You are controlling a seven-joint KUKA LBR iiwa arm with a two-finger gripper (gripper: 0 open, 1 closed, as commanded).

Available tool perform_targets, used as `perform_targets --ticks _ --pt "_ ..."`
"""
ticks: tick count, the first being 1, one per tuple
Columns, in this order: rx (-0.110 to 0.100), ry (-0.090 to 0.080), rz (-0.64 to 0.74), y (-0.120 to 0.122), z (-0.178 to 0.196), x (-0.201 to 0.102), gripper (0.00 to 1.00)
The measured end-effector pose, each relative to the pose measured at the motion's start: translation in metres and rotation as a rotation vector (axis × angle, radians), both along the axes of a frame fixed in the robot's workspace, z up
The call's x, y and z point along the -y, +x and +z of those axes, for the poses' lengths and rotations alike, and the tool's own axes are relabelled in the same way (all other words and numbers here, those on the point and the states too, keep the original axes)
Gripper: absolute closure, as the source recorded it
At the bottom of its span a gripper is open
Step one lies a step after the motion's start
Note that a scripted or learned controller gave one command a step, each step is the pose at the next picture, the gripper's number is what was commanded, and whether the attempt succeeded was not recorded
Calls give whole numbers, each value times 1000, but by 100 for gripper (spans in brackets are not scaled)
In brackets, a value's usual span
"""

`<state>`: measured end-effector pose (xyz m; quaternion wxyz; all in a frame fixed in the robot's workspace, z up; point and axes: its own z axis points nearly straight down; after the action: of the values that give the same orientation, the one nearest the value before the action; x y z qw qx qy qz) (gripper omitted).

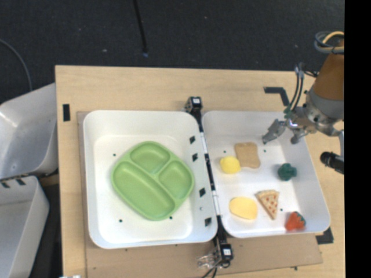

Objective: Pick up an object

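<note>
The robot's hand [284,131] hovered with its two fingers spread apart and nothing between them, over the far right part of the right bin [215,155] on the wooden bench [69,86]. Below and to its left in that bin lay a tan slice of toast [248,154] with a small yellow lemon [230,165] just beside it. A dark green piece [286,171] sat near the right wall. Closer to the near edge were a larger yellow fruit [243,208], a pizza wedge [269,203] just beside it, and a strawberry [295,221] in the near right corner. The left bin [95,213] held a green divided plate [152,180].
</note>
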<state>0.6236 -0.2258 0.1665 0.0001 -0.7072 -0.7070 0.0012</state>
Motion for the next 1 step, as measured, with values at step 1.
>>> perform_targets --ticks 1 --pt "-2 1 -1 -9 -59 0 0"
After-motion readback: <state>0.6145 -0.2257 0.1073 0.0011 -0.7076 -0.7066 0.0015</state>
